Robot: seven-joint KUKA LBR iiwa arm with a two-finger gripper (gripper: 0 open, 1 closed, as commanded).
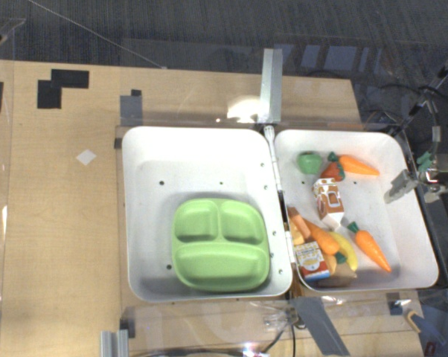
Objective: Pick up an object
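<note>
From above, the right bin (407, 155) holds a scatter of toy food, mostly along its left half. A carrot (357, 166), orange with a green top, lies near the far wall, pointing right, with a small green piece (309, 162) and a red, strawberry-like toy (330, 172) just beside it. Below them a little brown-and-white carton (329, 201) stands roughly mid-bin. A second carrot (370, 248) lies at a slant toward the near right corner, apart from the rest, with bare white floor all round it. Against the divider sits a tight cluster: another orange carrot (321, 238), a yellow banana (345, 250) and a printed box (311, 259), touching or overlapping one another.

The gripper (400, 187) sits at the right rim of that bin, a grey shape over the edge; whether the jaws are apart or together I cannot tell.

The left bin (146, 155) carries a green divided tray (221, 244) toward its near side, with open floor behind it. Both bins rest on the pale wooden tabletop (53, 222).
</note>
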